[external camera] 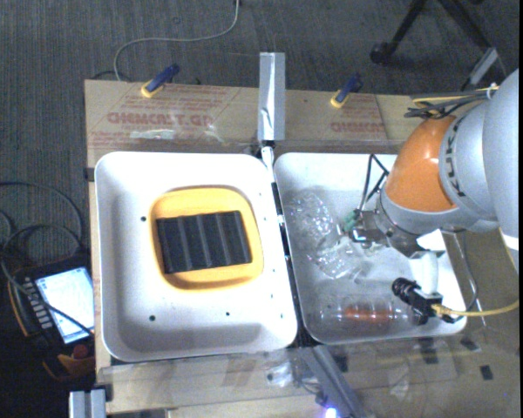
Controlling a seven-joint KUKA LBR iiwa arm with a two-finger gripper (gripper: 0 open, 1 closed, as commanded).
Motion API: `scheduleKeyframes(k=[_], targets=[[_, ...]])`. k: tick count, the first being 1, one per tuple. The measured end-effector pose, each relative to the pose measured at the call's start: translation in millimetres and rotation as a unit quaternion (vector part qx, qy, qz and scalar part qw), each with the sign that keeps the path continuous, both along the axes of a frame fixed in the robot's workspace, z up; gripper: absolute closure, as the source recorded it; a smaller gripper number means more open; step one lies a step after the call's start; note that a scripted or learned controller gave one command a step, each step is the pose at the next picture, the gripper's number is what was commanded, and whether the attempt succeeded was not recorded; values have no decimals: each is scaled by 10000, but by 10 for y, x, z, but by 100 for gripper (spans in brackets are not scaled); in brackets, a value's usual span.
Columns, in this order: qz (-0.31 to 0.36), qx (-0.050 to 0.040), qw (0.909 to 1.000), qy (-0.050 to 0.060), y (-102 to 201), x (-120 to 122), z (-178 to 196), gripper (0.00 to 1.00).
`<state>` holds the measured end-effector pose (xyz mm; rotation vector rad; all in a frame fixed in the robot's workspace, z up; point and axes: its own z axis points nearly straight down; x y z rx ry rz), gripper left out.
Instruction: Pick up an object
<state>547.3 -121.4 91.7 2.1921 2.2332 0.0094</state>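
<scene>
In the right bin (pixel 289 233), toward the middle right of the frame, lie clear plastic pieces: a crumpled clear plastic cup (pixel 309 212) near the bin's upper left, another crinkled clear piece (pixel 336 258) just below it, and a clear bottle (pixel 370 313) with a reddish band lying on its side along the lower edge. All look light, thin-walled and slippery, likely to dent or slide under pressure; the bottle's straight body seems the firmest place to grip, across its width. Their transparency makes outlines hard to trace against the white floor. The gripper (pixel 366 229) sits low over the crinkled pieces, but the orange wrist band and grey arm cover it, so I cannot tell how it is set. The left bin (pixel 113 259) holds a yellow tray (pixel 207 238) with dark slats.
</scene>
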Motion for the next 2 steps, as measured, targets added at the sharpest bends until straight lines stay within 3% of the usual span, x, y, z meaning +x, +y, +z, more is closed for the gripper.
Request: scheduleKeyframes(k=[1, 2], targets=[[-4, 8, 10000, -21, 3, 16, 106, 100], [393, 5, 9992, 52, 458, 698, 938, 100]])
